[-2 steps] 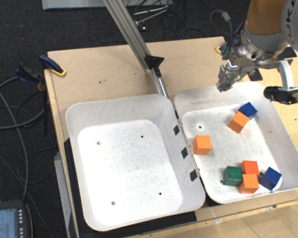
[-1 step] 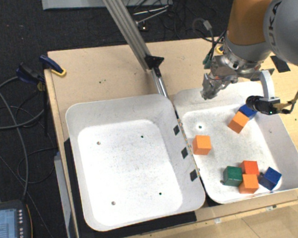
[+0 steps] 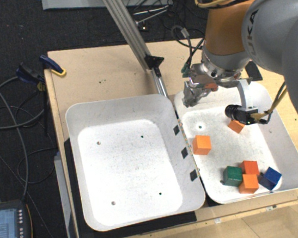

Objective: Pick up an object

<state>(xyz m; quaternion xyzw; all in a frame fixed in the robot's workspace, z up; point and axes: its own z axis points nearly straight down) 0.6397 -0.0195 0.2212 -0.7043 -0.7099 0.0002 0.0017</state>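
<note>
The gripper [image 3: 194, 94] is hanging over the far edge of the right bin [image 3: 284, 140], its state impossible to tell from here. Orange blocks are lying in that bin: one [image 3: 201, 144] near the left wall, another [image 3: 236, 126] toward the middle, and a cluster [image 3: 249, 176] with green and blue blocks at the near edge. The bins are sitting on a wooden bench [image 3: 98, 73], with cables trailing across the dark floor [image 3: 10, 107].

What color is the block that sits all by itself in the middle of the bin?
Orange. The lone block shows best in the camera view.
</note>
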